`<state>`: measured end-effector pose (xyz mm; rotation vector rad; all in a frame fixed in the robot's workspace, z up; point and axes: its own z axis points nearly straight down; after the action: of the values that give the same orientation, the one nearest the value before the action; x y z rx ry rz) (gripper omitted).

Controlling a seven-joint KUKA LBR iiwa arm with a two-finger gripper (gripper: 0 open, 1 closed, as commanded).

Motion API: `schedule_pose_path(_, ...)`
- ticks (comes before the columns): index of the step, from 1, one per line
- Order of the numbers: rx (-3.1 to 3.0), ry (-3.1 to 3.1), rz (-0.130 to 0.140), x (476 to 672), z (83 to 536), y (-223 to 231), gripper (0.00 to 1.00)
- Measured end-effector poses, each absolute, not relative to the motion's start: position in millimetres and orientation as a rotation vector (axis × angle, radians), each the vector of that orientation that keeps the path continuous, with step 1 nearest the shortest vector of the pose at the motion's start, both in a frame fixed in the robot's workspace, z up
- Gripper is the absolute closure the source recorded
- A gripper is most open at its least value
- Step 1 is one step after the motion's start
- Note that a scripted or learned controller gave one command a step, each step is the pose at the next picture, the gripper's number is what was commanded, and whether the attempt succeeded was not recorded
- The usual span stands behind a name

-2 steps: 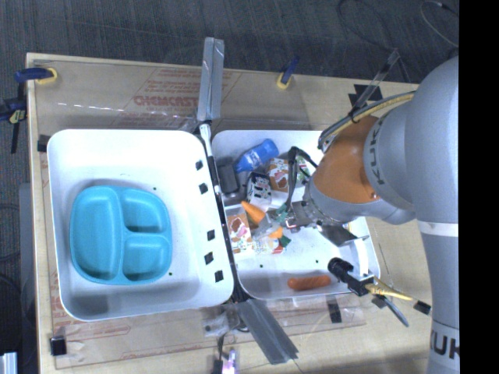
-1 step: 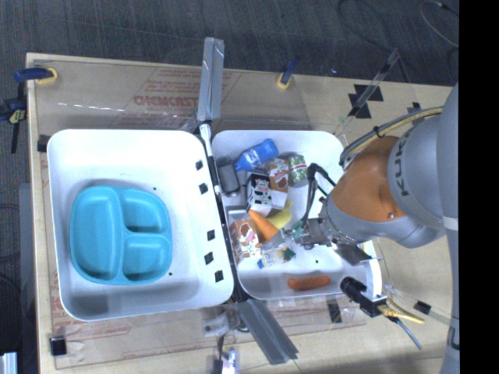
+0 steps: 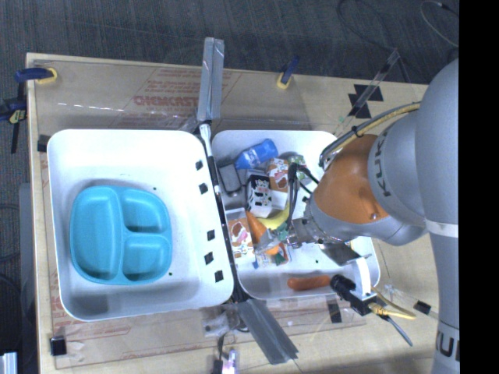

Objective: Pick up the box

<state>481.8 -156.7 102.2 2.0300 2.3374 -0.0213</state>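
Your grey arm [image 3: 405, 185] with its orange band reaches in from the right over the right bin [image 3: 312, 293], its wrist hanging above a crowded heap of goods; whether the jaws are spread or pressed together cannot be told. The box [image 3: 261, 194], a small printed carton, lies near the middle of that bin, hemmed in by a blue bottle [image 3: 256, 153] above it, a banana [image 3: 273, 220] and a carrot [image 3: 256, 229] just below, and a black item [image 3: 229, 177] to its left. You also have a sausage [image 3: 310, 282] lying along the bin's near edge, while the left bin [image 3: 62, 150] holds a blue divided tray [image 3: 120, 234].
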Motion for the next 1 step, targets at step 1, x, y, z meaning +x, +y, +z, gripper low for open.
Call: schedule_pose_path(1, 2.078, 2.29, -0.018, 481.0, 104.7, -149.2, 0.0)
